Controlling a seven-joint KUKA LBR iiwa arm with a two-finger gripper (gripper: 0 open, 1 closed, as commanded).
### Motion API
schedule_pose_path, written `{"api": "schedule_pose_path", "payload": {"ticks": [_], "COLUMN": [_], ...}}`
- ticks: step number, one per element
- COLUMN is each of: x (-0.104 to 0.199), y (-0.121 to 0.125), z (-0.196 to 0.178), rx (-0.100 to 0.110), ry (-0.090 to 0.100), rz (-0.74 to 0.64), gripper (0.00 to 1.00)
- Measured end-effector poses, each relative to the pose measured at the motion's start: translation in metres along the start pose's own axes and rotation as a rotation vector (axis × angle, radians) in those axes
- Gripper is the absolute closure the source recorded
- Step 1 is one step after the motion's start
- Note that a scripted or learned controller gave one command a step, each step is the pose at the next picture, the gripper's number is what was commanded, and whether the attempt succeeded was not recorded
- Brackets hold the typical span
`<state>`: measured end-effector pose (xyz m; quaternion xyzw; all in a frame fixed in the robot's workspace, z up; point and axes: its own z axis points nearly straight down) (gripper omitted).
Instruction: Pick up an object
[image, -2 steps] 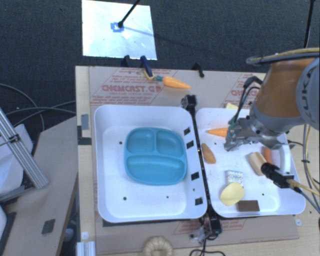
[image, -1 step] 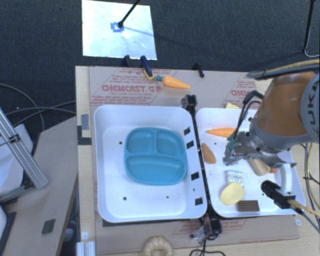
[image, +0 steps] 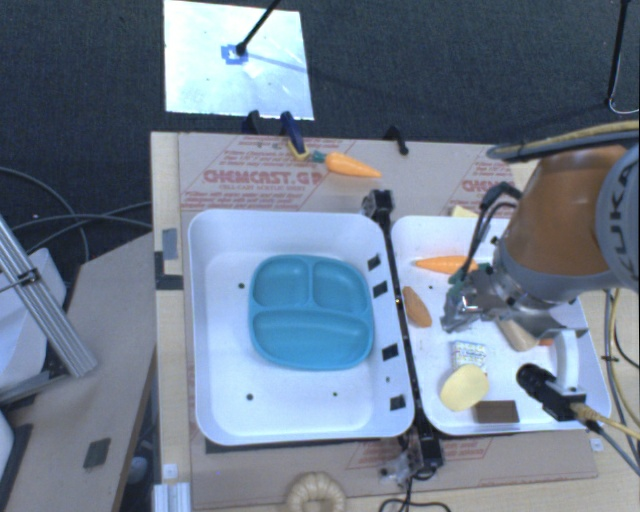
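The right bin (image: 432, 232) holds several small things: an orange carrot (image: 441, 265), a brown oval piece (image: 417, 308), a small clear packet (image: 468, 353), a pale yellow lump (image: 464, 387), a dark brown block (image: 495, 411) and a tan piece (image: 517, 334). My gripper (image: 459, 308) hangs over the middle of this bin, just right of the brown oval piece and above the packet. I see nothing held in it.
A blue divided plate (image: 310, 310) lies in the left bin (image: 215, 300). A second carrot (image: 347, 165) and a blue clamp (image: 292, 132) sit on the cardboard behind the bins. A black divider (image: 392, 300) runs between the bins. A black cylinder (image: 545, 390) juts over the right bin's front corner.
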<state>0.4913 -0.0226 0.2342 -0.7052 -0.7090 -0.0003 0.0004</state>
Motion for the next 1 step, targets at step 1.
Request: {"api": "schedule_pose_path", "payload": {"ticks": [1], "x": [0.01], "y": [0.003], "z": [0.0125], "rx": [0.001], "ry": [-0.001], "rz": [0.001], "gripper": [1.0]}}
